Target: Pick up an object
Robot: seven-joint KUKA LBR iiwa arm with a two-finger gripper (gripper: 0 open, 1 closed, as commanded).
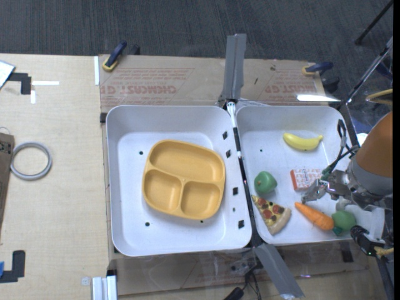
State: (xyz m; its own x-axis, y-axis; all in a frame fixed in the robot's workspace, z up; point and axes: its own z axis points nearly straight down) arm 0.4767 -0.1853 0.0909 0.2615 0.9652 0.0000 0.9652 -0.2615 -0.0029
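The tabletop (pixel 56 230) is pale wood, with brown cardboard (pixel 187 83) under the far edge of two shallow white bins set side by side. The left bin (pixel 125 186) holds a yellow divided plate (pixel 184 179) with three compartments, lying flat near the middle. The right bin (pixel 281 120) carries the small things. The grey arm (pixel 378 158) with its orange band comes in over that bin's right rim.

A yellow banana (pixel 303 141) lies toward the far side, well apart from the rest. A pizza slice (pixel 273 213) lies near the bin's left front corner, and a green pepper (pixel 265 182) sits just beyond it. An orange carrot (pixel 314 216) lies at a slant near the front, its thick end beside a round green object (pixel 344 219), possibly its leafy top. A small red-and-white card or packet (pixel 304 179) lies flat between pepper and arm.

The hand (pixel 315 191) hangs low just above the carrot's near end and beside the packet. Its metal fingers look spread, with nothing between them, though the view there is cluttered. A grey tape roll (pixel 29 160) rests on the tabletop at far left.
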